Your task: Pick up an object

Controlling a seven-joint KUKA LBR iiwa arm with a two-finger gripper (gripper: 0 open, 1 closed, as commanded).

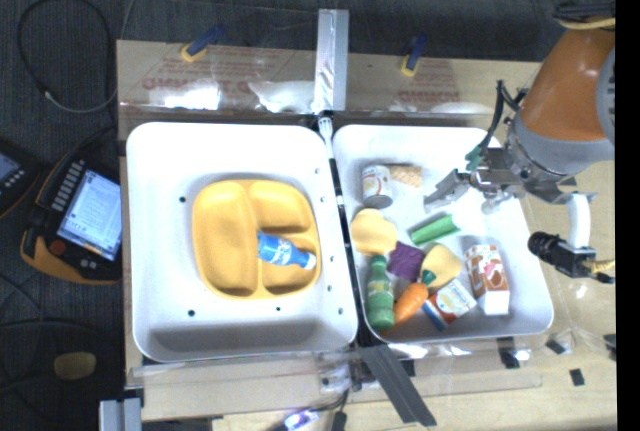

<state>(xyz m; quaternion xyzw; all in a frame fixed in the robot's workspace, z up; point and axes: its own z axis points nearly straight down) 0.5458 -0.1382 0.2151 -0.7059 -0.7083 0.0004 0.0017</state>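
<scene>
The right bin holds several toy foods: a small can, a tan piece, a yellow lump, a green block, a purple piece, a green bottle, a carrot and a red-and-white carton. My gripper hangs over the upper right part of this bin, just above and right of the green block. Its fingers look spread open with nothing between them. A blue bottle lies on a yellow divided plate in the left bin.
The grey-and-orange arm comes in over the right bin's right wall. A metal post stands at the back between the bins. A handheld pendant and cables lie on the floor to the left. A black fitting sits outside the right bin.
</scene>
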